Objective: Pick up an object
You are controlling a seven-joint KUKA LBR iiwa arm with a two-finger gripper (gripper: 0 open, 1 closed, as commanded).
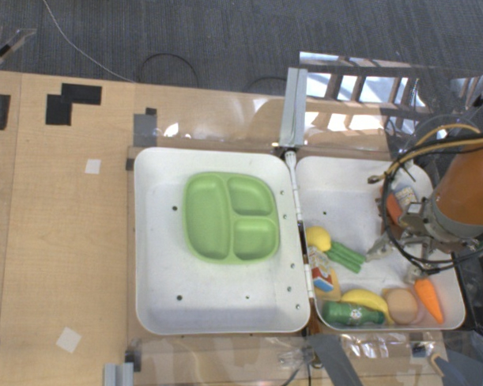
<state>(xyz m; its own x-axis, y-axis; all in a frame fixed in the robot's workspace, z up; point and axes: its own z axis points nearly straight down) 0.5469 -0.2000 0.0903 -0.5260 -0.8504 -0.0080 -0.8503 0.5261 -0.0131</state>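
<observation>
The right bin (pixel 344 192) holds several toy foods along its left and front sides. A yellow lemon (pixel 319 238) lies by the left wall, with a green stick-shaped piece (pixel 347 258) beside it and a small printed carton (pixel 325 279) just below. At the front lie a banana (pixel 364 299), a green can (pixel 353 314) on its side, a tan egg-shaped piece (pixel 402 306) and an orange carrot (pixel 429 299). My gripper (pixel 384 245) hangs low over the bin's right half, under the cabled wrist, right of the green piece and above the egg-shaped piece.
The left bin (pixel 155 296) carries a green divided plate (pixel 229 217). A reddish object (pixel 393 208) peeks out by the wrist cables. The arm's orange band (pixel 467 192) covers the right bin's right wall. A metal frame (pixel 352 77) stands behind the bins.
</observation>
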